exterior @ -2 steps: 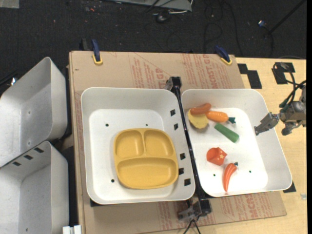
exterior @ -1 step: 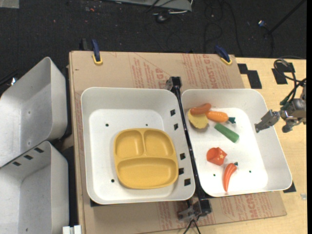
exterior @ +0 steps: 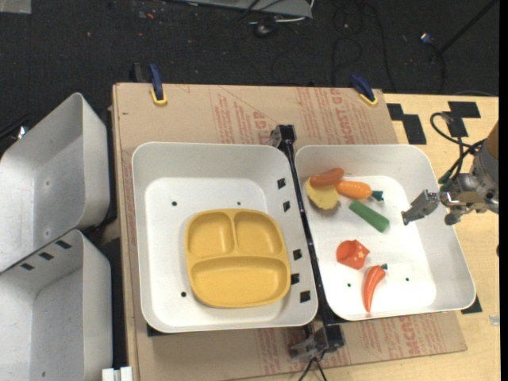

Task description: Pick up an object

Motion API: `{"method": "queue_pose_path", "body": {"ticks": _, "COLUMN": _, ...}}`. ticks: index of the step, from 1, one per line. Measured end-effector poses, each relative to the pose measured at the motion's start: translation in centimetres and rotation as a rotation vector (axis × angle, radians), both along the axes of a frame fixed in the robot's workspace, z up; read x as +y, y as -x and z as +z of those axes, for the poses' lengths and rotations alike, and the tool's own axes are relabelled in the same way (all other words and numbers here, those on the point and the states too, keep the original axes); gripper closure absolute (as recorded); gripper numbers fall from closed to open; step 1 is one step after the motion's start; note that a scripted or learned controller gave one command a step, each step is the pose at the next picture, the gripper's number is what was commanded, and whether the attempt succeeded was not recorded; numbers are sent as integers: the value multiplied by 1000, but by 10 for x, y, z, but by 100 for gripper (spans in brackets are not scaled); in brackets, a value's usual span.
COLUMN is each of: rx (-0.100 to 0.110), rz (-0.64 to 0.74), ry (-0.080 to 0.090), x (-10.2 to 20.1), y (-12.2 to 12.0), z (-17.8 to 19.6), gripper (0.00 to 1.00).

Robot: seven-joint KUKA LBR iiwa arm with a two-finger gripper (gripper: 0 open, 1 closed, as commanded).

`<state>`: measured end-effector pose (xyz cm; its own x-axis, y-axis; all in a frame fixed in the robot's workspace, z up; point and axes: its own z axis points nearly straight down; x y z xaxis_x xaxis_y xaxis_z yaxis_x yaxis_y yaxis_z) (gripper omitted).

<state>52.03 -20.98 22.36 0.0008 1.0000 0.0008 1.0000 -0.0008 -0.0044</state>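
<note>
Objects: five small plastic toy foods lie in the right white bin (exterior: 444, 288), none of them lifted.
Red chili pepper toy (exterior: 371, 286): lower middle of that bin, lying lengthwise, green stem end up.
Red strawberry-like toy (exterior: 352, 253): just up and left of the chili, apart from it.
Green stick-shaped toy (exterior: 370, 216): near the bin's middle, lying at a slant.
Orange carrot toy (exterior: 354, 188): just above the green stick, close to it.
Yellow potato-like toy (exterior: 323, 198): upper left of the bin, beside the carrot, with an orange-red sausage-shaped toy (exterior: 326, 178) lying on its top edge.
Gripper (exterior: 416, 211): at the right bin's right side, near its rim, well apart from all the toys, nearest the green stick.
Fingers: a dark tip points left into the bin; whether they are spread or pressed together cannot be told, and nothing shows between them.
Arm: grey wrist (exterior: 470, 190) reaches in from the right edge, with cables above it.
Left white bin (exterior: 151, 236): holds a yellow divided plastic plate (exterior: 236, 258) with three compartments.
Bench (exterior: 238, 113): brown cardboard sheet under both bins, clamped at its far edge.
</note>
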Motion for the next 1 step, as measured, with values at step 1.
{"method": "queue_pose_path", "body": {"ticks": 1, "rx": -1, "rz": 1, "ry": 0, "x": 5, "y": -9, "z": -53, "gripper": 0}}
